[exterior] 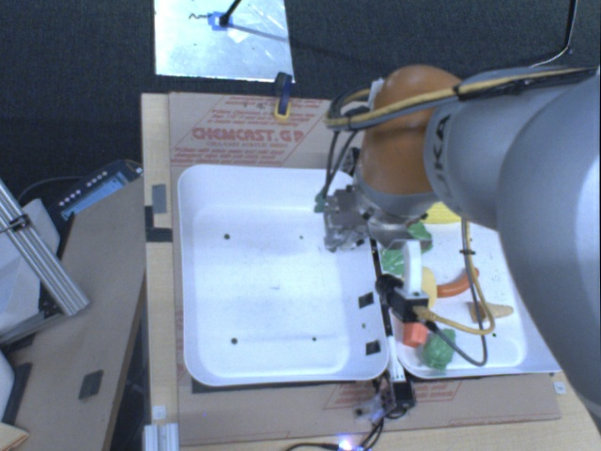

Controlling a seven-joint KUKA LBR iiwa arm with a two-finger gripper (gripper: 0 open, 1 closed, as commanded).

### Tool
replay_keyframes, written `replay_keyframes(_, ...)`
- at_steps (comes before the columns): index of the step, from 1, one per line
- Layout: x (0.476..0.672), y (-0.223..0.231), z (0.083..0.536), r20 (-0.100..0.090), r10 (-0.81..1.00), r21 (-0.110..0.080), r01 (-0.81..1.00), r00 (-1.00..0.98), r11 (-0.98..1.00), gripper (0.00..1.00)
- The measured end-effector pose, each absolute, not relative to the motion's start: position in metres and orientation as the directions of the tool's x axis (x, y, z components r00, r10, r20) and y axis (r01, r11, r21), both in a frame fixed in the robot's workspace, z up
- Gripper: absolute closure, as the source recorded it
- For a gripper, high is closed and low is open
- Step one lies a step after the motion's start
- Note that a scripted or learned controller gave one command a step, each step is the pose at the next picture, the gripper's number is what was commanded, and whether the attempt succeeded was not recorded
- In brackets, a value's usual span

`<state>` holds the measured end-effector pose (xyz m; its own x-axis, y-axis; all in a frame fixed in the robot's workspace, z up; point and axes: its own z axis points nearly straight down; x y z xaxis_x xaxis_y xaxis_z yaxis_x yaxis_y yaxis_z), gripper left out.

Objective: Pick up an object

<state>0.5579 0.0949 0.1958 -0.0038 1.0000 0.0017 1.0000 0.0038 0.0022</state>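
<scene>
The right bin [522, 349] holds several small toys. Among them are a green lump [438, 350], an orange block [410, 333], a curved red-orange piece [456, 285], a yellow piece [429, 281] and a green leafy one [415, 237]. The arm's grey body and orange band cover much of that bin. My gripper [340, 225] hangs over the right edge of the left bin [272, 289], close to the seam between the bins. I see nothing held in it, and its tips are too small and dark to read.
Both bins rest on a cardboard sheet [246, 132] with red print. A blue and yellow clamp [282, 96] sits at its far edge, with a shiny plate [222, 26] beyond. An aluminium rail [38, 261] stands at the left. A yellow cable [477, 316] loops over the right bin.
</scene>
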Motion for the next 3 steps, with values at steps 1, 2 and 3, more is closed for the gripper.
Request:
replay_keyframes(1,0.57,0.131,0.317,0.005,1.0,0.015,1.0,-0.009,0.009,1.0)
replay_keyframes(2,0.607,0.206,0.242,0.002,1.0,-0.002,1.0,-0.01,0.01,1.0)
replay_keyframes(3,0.642,0.219,0.387,0.006,1.0,0.019,1.0,-0.007,0.006,1.0)
